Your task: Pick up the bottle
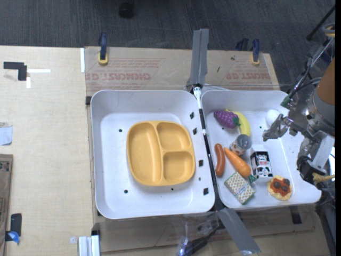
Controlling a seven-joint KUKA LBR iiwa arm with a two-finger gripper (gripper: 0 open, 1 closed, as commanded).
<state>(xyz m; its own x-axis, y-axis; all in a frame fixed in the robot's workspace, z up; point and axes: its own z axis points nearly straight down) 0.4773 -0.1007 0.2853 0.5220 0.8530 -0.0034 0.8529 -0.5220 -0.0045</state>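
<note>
The bottle [243, 143] is a small one with a grey cap. It stands in the middle of the right bin [298, 199], touching the top of an orange carrot [237, 162]. My gripper [275, 128] hangs over the right part of that bin, to the right of the bottle and slightly farther back. It is apart from the bottle and nothing is seen in it. The arm comes in from the right edge.
Around the bottle lie purple grapes [226, 118], a banana [244, 124], a hot dog [219, 159], a small milk carton [261, 164], a cracker box [239, 188] and a toy pizza [280, 188]. A yellow divided plate [160, 153] sits in the left bin [106, 159].
</note>
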